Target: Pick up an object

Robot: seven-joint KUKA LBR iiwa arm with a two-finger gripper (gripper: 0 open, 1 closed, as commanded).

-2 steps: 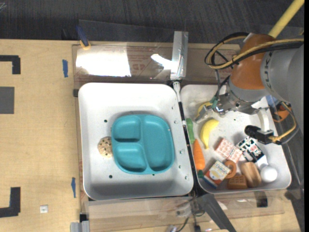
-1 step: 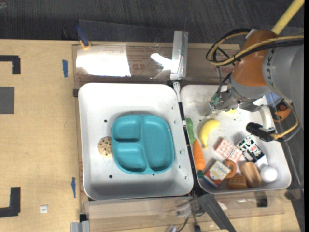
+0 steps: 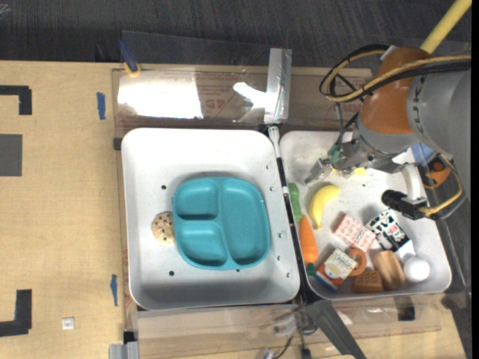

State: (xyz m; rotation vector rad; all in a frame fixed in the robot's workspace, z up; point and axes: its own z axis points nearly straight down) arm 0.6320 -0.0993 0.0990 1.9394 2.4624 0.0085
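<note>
Two white bins are seen side by side. In the left bin (image 3: 142,155) a blue tray (image 3: 222,221) is set, with a cookie (image 3: 163,226) touching its left side. The right bin (image 3: 438,264) is packed with toys: a banana (image 3: 323,203), a carrot (image 3: 307,241), a green thing (image 3: 295,200), a pink box (image 3: 353,232), a cow-spotted box (image 3: 391,230), a white bottle (image 3: 415,268) and brown blocks (image 3: 382,269).

The gripper (image 3: 329,164) is held low over the back of the right bin, just above the banana. Nothing is seen between its fingers, and whether they are apart or together cannot be told.

The reaching step seems to be in hand; nothing has been picked yet. The banana is likely the nearest pick. For the next move, the gripper would need to be brought down a little toward the front, so the banana is caught between the fingers, then squeezed and lifted.
</note>
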